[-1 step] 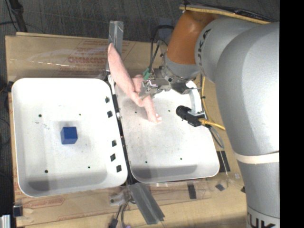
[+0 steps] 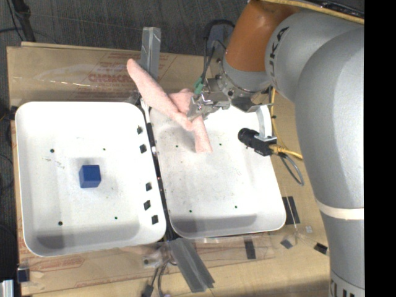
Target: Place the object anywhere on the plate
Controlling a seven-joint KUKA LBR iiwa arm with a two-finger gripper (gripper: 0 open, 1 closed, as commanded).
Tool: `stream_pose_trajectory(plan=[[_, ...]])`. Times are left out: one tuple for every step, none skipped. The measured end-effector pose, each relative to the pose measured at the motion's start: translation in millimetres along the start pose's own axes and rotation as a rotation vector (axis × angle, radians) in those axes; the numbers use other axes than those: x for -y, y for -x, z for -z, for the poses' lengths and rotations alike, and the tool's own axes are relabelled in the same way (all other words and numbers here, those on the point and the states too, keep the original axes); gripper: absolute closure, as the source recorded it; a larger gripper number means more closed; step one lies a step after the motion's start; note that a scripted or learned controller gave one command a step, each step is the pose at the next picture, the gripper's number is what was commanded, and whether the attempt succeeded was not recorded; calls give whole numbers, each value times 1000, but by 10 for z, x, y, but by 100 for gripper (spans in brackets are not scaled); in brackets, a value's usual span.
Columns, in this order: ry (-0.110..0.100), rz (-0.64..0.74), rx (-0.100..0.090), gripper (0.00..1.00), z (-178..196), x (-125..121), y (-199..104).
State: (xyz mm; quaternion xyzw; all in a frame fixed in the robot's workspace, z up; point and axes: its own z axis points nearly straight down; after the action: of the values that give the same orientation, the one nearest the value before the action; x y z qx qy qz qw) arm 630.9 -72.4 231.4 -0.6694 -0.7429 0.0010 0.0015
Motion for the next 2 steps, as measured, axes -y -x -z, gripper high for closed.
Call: stream_pose_trajectory(plan=[[-1,405,1,100,-54,-103,-485],[-2,810,1,100,36,-91,-1067]])
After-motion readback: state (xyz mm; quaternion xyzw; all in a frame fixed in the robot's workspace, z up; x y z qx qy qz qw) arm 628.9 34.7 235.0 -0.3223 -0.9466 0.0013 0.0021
